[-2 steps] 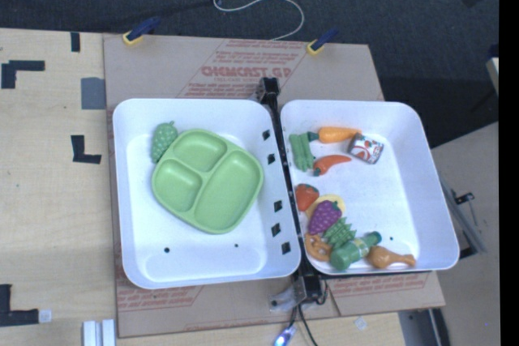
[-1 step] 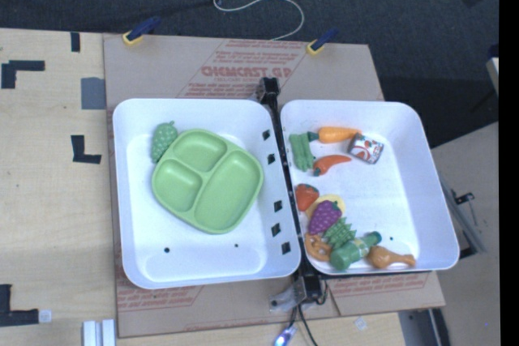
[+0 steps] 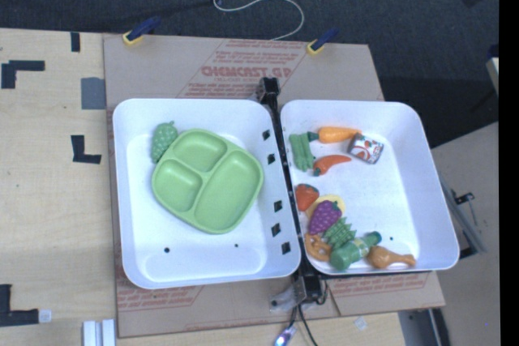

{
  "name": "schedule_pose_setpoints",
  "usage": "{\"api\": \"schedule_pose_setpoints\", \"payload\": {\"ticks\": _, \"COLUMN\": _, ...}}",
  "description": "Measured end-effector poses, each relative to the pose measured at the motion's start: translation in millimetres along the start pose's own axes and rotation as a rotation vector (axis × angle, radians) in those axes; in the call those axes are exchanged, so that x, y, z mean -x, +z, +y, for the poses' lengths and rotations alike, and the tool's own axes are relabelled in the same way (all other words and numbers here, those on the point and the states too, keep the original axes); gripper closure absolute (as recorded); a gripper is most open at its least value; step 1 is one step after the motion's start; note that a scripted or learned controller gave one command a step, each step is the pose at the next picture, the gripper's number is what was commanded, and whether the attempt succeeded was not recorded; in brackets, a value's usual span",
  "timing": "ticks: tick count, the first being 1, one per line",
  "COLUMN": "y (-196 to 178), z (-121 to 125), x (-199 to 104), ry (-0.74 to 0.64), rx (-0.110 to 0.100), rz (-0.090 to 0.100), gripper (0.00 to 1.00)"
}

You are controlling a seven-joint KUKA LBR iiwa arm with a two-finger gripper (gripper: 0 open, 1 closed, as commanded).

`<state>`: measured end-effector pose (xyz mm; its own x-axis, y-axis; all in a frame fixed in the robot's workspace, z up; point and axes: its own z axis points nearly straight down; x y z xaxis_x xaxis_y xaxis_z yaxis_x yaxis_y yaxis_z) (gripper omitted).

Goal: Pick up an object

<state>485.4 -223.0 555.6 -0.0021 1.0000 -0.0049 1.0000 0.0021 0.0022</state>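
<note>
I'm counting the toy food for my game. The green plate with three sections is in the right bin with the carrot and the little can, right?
Not quite. The green plate with three sections lies in the left bin, as the camera view shows. The carrot and the little can are in the right bin, so the plate is not with them.

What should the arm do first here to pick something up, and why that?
Probably reach down over the small can in the right bin. It lies apart from the other toys, with bare white floor around it, whereas the purple grapes and their neighbours are piled together near the divider.
</note>
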Motion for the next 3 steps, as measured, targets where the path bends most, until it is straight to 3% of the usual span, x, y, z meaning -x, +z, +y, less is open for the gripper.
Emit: {"api": "schedule_pose_setpoints", "payload": {"ticks": 3, "y": -30.6, "z": 2.3, "x": -1.5, "ry": -0.003, "rx": 0.003, "rz": -0.004, "gripper": 1.0}}
